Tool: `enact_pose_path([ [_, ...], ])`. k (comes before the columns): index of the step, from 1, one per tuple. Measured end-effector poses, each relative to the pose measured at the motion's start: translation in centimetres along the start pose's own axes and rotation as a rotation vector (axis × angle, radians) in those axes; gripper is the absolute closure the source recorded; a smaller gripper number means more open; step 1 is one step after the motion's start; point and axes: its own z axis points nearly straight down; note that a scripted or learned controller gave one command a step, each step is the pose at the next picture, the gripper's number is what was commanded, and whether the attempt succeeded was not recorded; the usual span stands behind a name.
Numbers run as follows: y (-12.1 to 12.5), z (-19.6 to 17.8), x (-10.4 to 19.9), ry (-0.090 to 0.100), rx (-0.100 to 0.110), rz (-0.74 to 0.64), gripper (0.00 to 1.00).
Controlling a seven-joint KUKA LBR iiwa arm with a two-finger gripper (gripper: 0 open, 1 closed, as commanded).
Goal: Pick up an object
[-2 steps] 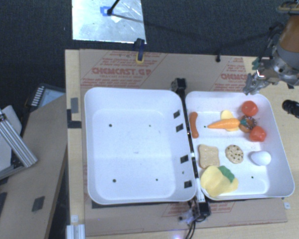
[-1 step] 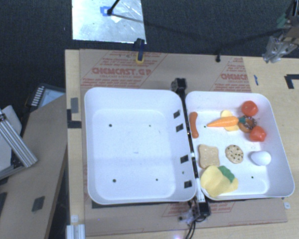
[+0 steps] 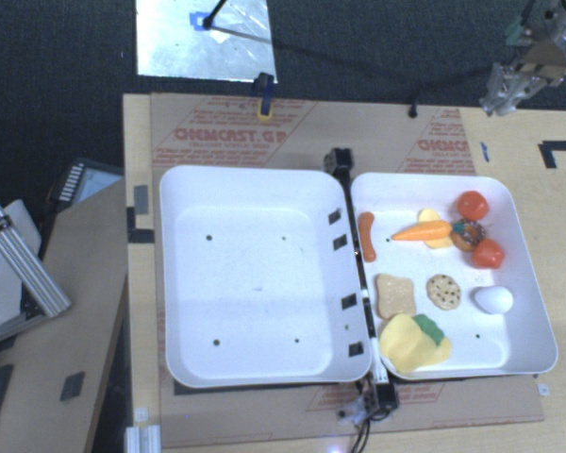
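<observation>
The right bin (image 3: 533, 281) holds several toy foods: an orange carrot (image 3: 422, 231), two red tomatoes (image 3: 472, 205) (image 3: 488, 253), a brown doughnut (image 3: 467, 234), a sausage (image 3: 366, 237), a slice of toast (image 3: 394, 295), a cookie (image 3: 442, 292), a white egg (image 3: 492, 300) and a yellow piece with a green leaf (image 3: 413, 342). My gripper (image 3: 507, 88) hangs at the top right, well above and behind the right bin, apart from every object. Nothing shows between its fingers.
The left bin (image 3: 184, 281) sits beside the right one, joined by a black hinge strip (image 3: 354, 262). A shiny metal sheet (image 3: 204, 26) lies at the back left. A metal frame (image 3: 19, 262) stands at the far left. Cardboard (image 3: 292, 125) underlies both bins.
</observation>
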Motion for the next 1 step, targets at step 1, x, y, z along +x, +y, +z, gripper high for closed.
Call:
enact_pose_path([
  [1,0.02,-0.78,3.67,0.001,0.002,0.0,1.0],
])
